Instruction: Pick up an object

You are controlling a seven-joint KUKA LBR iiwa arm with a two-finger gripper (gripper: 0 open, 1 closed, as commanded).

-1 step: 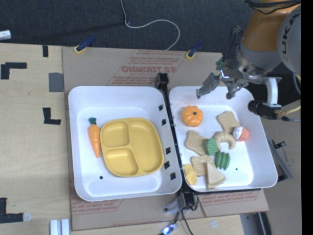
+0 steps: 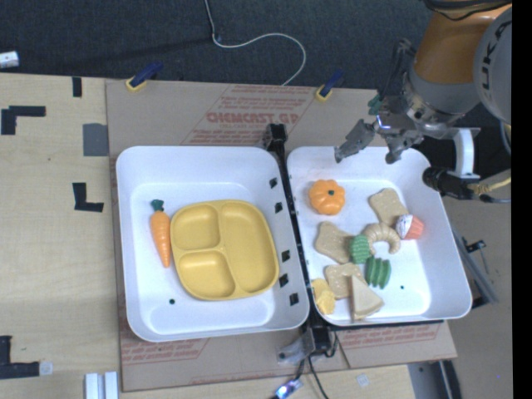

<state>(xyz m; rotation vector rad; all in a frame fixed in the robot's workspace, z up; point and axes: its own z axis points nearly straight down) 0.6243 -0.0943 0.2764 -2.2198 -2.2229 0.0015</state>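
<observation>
Hand [image 2: 371, 146] over right bin's [image 2: 440, 306] far rim — fingers spread, nothing between them; orange pumpkin [image 2: 327, 196] lies near below.

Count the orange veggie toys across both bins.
2. A carrot lies in the left bin, beside the yellow divided plate. A pumpkin sits in the right bin, near its upper left. More could be buried under the food pile.
</observation>
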